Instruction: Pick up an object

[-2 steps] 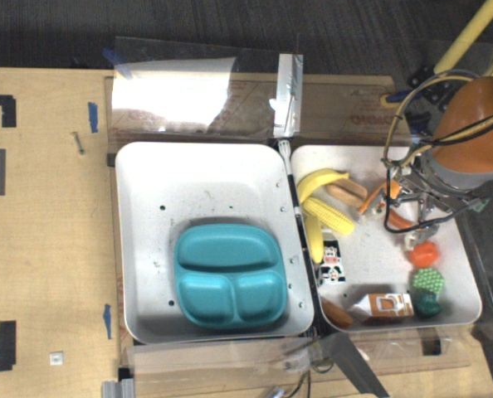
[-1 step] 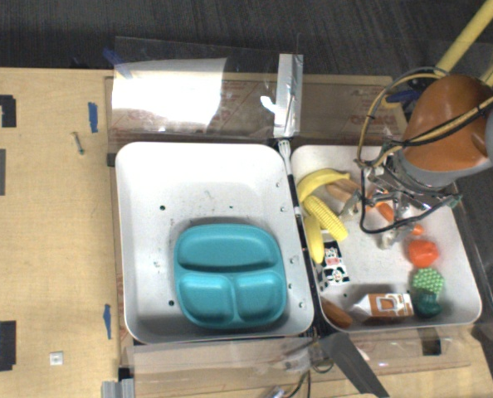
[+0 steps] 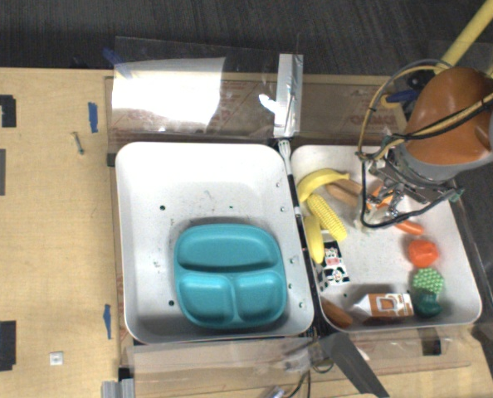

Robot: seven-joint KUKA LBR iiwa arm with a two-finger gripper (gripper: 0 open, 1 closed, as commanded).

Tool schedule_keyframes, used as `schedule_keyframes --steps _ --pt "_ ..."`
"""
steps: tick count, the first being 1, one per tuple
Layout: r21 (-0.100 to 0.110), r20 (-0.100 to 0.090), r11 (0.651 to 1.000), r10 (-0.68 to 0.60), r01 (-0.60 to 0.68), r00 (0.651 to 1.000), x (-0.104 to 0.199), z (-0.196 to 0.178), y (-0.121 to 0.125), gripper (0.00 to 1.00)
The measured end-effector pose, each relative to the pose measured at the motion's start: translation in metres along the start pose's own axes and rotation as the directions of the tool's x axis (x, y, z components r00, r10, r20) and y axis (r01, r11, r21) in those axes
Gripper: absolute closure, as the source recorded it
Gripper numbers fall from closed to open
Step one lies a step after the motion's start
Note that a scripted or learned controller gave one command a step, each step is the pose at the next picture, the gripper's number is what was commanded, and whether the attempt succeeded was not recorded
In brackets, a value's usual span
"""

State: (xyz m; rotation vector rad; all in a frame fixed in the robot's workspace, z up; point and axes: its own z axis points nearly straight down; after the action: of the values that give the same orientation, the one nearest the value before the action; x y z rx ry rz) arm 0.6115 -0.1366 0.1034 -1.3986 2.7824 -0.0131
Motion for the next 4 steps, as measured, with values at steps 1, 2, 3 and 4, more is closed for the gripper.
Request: schedule_keyframes --steps 1,2,3,4 --pt "-0.01 -0.008 1.0 -0.018 0.018 1.0 -0.07 -0.087 0.069 1.0" --pt "-0.014 -0.007 0.97 -0.241 0.241 0.971 -0.105 -0.159 0.071 1.0" --pt "-0.015 -0.008 0.981 -0.196 0.196 0.981 -0.135 -0.204 0.022 1.0" --pt "-0.024 -0.011 0.983 -0.183 0.183 0.983 -0.172 -0.176 0.053 1.0"
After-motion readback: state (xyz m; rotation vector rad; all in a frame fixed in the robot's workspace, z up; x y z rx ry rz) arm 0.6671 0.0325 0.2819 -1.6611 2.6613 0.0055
